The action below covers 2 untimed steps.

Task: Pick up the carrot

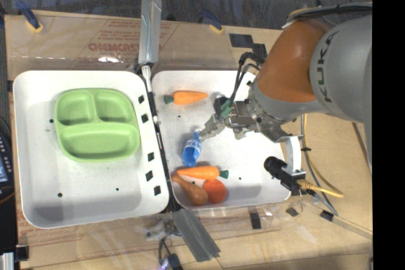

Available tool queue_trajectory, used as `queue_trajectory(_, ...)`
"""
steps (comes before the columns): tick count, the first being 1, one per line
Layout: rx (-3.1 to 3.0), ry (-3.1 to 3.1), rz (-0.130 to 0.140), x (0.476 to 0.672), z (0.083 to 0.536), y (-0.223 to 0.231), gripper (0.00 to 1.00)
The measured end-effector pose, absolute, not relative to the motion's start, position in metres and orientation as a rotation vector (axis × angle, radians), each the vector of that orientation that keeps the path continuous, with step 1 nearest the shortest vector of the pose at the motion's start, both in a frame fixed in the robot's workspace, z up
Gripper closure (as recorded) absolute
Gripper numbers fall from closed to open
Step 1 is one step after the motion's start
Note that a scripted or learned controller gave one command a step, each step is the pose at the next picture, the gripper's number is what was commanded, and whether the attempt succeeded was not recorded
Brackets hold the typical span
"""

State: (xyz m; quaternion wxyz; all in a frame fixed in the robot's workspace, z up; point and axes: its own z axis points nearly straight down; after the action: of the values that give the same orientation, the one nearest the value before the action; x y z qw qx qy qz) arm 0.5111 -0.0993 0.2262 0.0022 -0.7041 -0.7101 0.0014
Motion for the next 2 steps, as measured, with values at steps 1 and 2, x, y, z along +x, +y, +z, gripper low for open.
queue_trajectory(1,-2.263,-2.177,0.0,0.4767,0.0916,-0.143,0.0)
queue_trajectory(2,-2.657,-1.676,-0.001,0.4769,0.0919,-0.1424,0.0)
